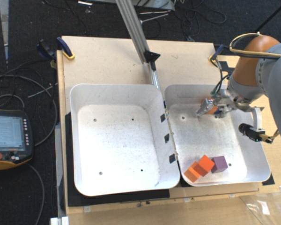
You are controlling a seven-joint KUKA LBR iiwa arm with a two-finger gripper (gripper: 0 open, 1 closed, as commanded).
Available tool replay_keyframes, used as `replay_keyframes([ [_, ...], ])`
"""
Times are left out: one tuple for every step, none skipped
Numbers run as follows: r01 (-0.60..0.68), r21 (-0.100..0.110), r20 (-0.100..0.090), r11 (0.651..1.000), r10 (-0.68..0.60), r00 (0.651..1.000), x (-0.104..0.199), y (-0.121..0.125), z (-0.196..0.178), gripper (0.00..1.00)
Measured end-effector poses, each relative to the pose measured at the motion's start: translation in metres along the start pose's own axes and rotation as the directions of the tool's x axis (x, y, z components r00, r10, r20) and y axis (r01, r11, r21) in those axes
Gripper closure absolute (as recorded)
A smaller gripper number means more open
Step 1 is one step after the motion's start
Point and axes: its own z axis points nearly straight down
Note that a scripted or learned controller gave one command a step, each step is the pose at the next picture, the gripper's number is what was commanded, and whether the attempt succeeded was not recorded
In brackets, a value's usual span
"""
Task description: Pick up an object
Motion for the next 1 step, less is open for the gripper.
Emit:
replay_keyframes([
  [-0.018,0.065,0.002,0.998,0.018,1.000,0.0489,0.0274,0.0060,0.00],
])
